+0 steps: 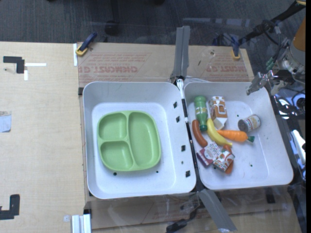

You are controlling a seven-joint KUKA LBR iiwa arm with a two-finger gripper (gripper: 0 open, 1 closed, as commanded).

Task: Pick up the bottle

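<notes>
bottle [200,111]: green w/ a white top, lying in the right bin [272,176], by its left wall, just beside the hot dog [198,133] & banana [216,134].
feel: we think it's light, hard plastic, smooth & round, so it can roll or slip.
where to hold: we'd pinch across its middle.
gripper [257,83]: up at the bin's far right corner, well apart from the bottle.
jaws: too small & blurry, we can't tell.
</notes>
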